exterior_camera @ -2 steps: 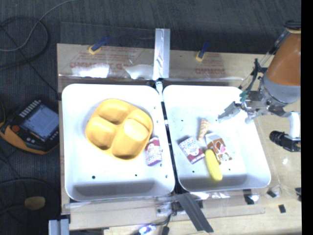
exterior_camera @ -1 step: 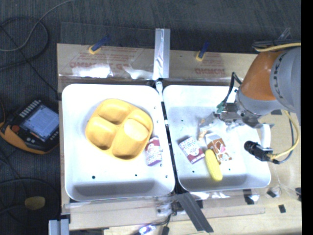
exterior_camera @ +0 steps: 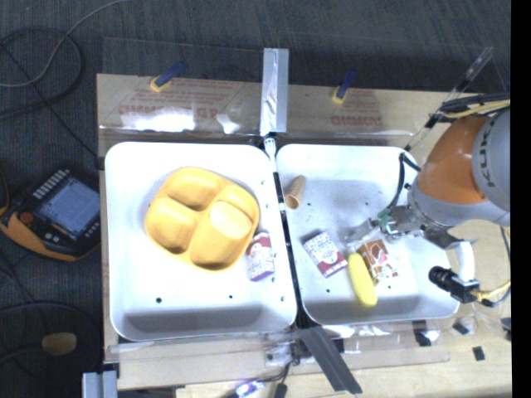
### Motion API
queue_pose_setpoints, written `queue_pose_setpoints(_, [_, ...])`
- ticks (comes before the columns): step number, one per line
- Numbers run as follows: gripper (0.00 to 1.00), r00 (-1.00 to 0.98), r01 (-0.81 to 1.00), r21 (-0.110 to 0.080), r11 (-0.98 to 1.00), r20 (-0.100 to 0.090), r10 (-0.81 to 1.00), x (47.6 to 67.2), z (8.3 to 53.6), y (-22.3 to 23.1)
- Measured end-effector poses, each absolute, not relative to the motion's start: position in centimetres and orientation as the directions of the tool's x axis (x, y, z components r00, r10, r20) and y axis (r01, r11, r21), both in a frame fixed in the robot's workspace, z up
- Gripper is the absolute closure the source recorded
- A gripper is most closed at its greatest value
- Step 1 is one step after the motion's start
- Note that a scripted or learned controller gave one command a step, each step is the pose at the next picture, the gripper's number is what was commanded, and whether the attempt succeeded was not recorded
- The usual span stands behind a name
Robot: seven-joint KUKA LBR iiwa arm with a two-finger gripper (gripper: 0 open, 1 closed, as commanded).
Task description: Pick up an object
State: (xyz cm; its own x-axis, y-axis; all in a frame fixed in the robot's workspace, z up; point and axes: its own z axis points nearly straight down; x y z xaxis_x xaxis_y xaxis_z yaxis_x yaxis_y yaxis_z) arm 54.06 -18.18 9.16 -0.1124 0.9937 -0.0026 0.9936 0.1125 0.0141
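Hand [exterior_camera: 377, 225] is low in the right white bin [exterior_camera: 332, 160], arm coming in from 3 o'clock under the orange wrist band [exterior_camera: 455, 172]. Can't tell how the hand is set: the tip blurs into clutter, so no claim it holds anything.

Directly under and at 6 o'clock of the hand: a flat brown-and-white printed packet [exterior_camera: 377, 259], touching or just beside the tip. Just at 8 o'clock of that packet, a yellow plastic banana [exterior_camera: 362, 280], lying along its edge, apparently touching. At 9 o'clock of the hand, a small red-and-white carton [exterior_camera: 324, 253], near but apart from the banana. Further out at 10 o'clock, a tan cone-shaped piece [exterior_camera: 294, 191] against the divider.

Left white bin [exterior_camera: 124, 222]: a large yellow moulded plastic piece with lobes [exterior_camera: 202, 216] mid-bin, and a small pink-and-white packet [exterior_camera: 260, 257] at its 4 o'clock, beside the divider.

Likely target: the packet or the banana. My read only.

Risks:
- Packet is flat, with little to pinch; the hand could close on air or slide off.
- Banana crowds the packet, so it could get nudged or taken in a two-item grab.
- Banana is round and smooth; an off-centre pinch may roll it out.
- Hand is close to the bin's 3 o'clock wall, so approach room is tight.
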Motion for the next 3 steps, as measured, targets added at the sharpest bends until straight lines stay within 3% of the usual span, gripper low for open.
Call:
queue_pose_setpoints(1, [0.0,-0.059,0.998,0.013,0.059,-0.006,0.998,60.8,9.0,-15.4])
queue_pose_setpoints(2, [0.0,-0.108,0.994,0.01,0.108,-0.007,0.994,54.0,9.1,-19.3])
queue_pose_setpoints(3, [0.0,-0.23,0.973,-0.003,0.23,0.003,0.973,53.2,15.4,-17.7])
